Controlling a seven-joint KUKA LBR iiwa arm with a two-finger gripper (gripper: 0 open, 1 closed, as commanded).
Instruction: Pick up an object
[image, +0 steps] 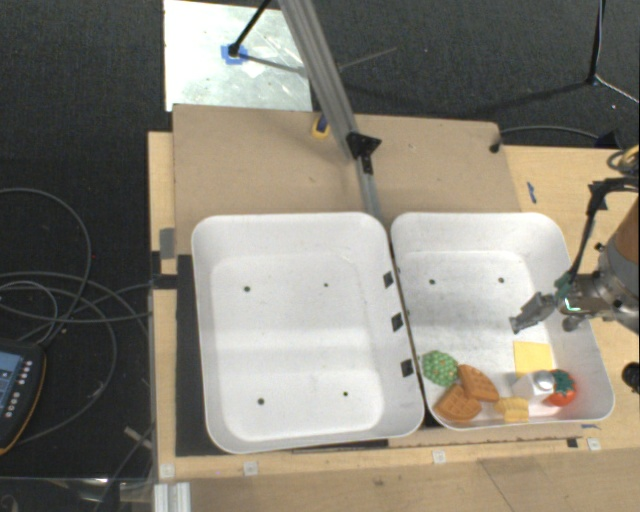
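Note:
My gripper (527, 318) hangs over the right bin (470, 240), near its right wall, with the arm coming in from the right edge. Just below it lies a yellow square block (533, 355). Along the bin's front edge sit a green knobbly piece (439, 366), two brown pastry-like pieces (468, 392), a small yellow piece (514, 408) and a clear item with a red and green end (551, 387). I see nothing between the gripper's fingers.
The left bin (300, 330) lies beside the right one, joined by black clips at the shared wall. A grey pole (335, 95) slants across the back of the bench. Cables lie on the floor at left.

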